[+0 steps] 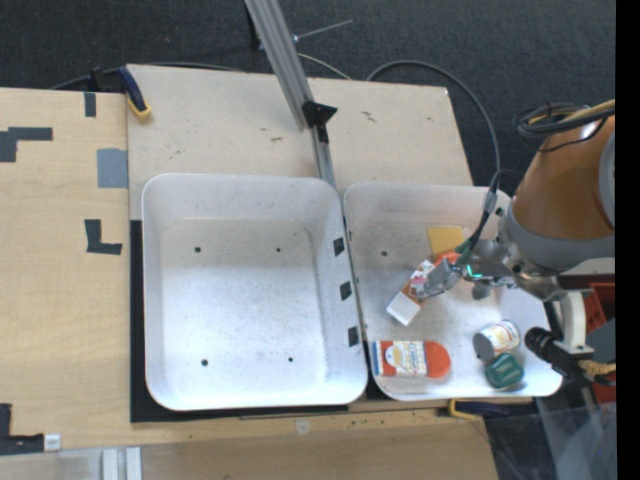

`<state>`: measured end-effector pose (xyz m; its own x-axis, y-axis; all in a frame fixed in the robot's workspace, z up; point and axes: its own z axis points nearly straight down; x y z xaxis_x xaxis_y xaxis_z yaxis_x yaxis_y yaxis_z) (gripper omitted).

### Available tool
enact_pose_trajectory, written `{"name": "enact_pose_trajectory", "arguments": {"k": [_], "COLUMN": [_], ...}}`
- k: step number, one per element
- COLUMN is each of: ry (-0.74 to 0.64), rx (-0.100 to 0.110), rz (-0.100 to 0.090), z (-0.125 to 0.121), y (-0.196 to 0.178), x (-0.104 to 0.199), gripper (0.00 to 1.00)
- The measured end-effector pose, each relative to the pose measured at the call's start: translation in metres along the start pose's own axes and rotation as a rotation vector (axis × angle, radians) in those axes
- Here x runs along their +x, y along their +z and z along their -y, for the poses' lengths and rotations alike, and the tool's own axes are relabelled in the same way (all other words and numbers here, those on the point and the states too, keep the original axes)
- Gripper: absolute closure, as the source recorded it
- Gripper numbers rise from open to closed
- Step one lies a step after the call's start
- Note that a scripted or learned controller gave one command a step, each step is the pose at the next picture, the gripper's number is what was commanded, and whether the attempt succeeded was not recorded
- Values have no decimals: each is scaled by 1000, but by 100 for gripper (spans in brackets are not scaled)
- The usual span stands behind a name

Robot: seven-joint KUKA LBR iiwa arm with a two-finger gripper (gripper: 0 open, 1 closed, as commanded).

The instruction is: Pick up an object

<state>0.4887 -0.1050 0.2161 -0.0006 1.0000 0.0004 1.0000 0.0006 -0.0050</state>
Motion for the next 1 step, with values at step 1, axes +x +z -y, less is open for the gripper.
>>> {"name": "enact_pose_trajectory", "arguments": {"k": [1], "ry": [-1], "rx": [-3], "rz": [0], "z": [0], "y": [-2], "x": [0], "gripper": [0]}}
